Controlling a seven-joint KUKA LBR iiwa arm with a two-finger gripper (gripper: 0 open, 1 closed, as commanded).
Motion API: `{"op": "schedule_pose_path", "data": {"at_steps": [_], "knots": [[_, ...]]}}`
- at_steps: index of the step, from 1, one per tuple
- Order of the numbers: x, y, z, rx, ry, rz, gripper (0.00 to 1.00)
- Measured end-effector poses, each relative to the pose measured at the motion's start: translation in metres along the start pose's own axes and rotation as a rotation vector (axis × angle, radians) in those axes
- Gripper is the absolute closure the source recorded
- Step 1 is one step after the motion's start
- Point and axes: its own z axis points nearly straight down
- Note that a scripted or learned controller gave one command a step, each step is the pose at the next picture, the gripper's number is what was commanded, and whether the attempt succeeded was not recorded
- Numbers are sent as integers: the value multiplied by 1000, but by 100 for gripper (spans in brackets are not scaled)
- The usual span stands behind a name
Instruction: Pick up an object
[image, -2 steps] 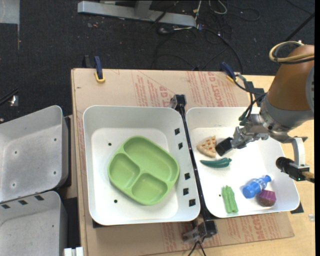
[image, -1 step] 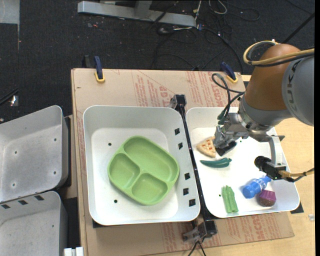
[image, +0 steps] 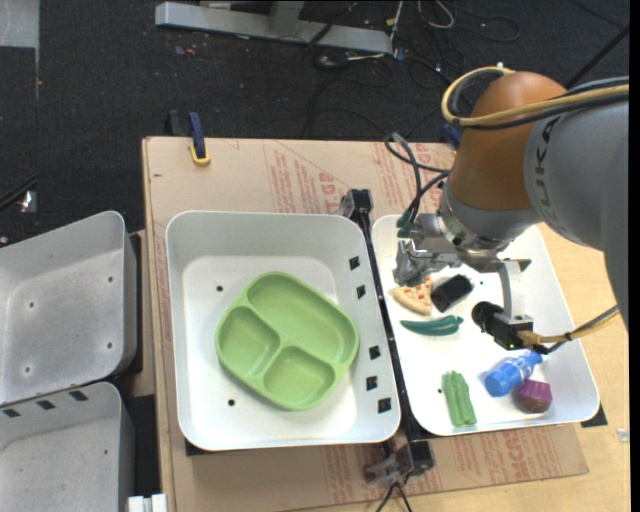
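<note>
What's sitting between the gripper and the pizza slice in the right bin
Nothing visible. The gripper hangs just above the pizza slice; the black block lies beside it to the right, and the green pepper just below it.

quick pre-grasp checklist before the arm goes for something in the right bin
1. Gripper over the right bin: ok, it hangs at the bin's upper left.
2. Target under it: ok, the pizza slice and a black object lie just below.
3. Fingers open: cannot tell.
4. Anything held: cannot tell.
5. Neighbours crowding: not ok, the green pepper lies close beside the pizza slice.
6. Green tray in the left bin: ok, apart from the arm.
</note>
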Motion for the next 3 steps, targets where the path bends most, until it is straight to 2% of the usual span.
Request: {"op": "schedule_pose_path", "data": {"at_steps": [2, 3], "knots": [[93, 24, 7, 0, 0, 2, 100], [90, 24, 7, 2, -1, 6, 0]]}}
